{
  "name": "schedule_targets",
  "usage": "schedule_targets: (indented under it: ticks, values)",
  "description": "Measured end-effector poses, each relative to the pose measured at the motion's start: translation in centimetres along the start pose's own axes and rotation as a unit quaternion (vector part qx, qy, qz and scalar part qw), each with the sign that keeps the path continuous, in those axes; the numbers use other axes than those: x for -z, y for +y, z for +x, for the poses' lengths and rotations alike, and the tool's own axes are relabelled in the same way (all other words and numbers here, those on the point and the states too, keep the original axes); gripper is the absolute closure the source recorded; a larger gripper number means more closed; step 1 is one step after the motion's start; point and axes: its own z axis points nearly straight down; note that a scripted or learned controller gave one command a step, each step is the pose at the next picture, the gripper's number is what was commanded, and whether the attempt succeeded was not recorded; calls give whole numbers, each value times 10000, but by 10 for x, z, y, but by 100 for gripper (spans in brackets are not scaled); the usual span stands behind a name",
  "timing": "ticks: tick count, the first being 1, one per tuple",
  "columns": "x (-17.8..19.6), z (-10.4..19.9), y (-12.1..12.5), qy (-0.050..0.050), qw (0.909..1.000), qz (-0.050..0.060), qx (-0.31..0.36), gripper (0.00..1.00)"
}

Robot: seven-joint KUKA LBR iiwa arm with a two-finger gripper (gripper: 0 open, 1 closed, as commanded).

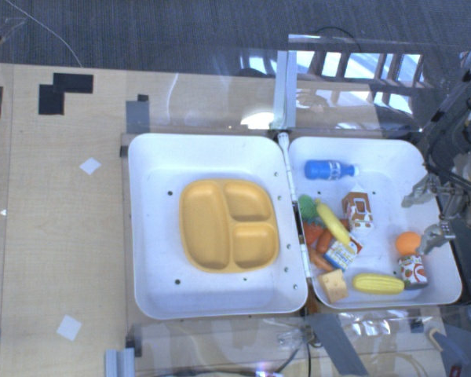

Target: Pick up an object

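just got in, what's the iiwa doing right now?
Pick attempt, nothing grabbed yet. The tool sits at the right bin's right edge with its fingers spread, nothing between them. An orange ball lies just below it in the picture. The rest of that bin's clutter is untouched: blue bottle, yellow corn cob, banana and small cartons. The left bin holds a yellow divided plate.

I'm looking at a robotics lab: a pale wooden tabletop with black marker patches, and two white bins clamped side by side in metal brackets. Left of my pincer, toy food fills one bin. Grey carpet lies beyond, with clear guard panels.
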Motion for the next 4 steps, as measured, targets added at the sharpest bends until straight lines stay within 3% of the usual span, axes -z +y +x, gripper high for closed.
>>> schedule_targets:
  ticks: [1, 2, 3, 4]
  values:
    - [-129, 6, -4, -38, 9796, 8, -2010, 0]
    - [-130, -76, -2, -20, 9274, -4, -3741, 0]
    - [-110, -132, -3, -30, 9269, -3, -3752, 0]
    - [-131, -84, 5, -18, 9497, 0, -3130, 0]
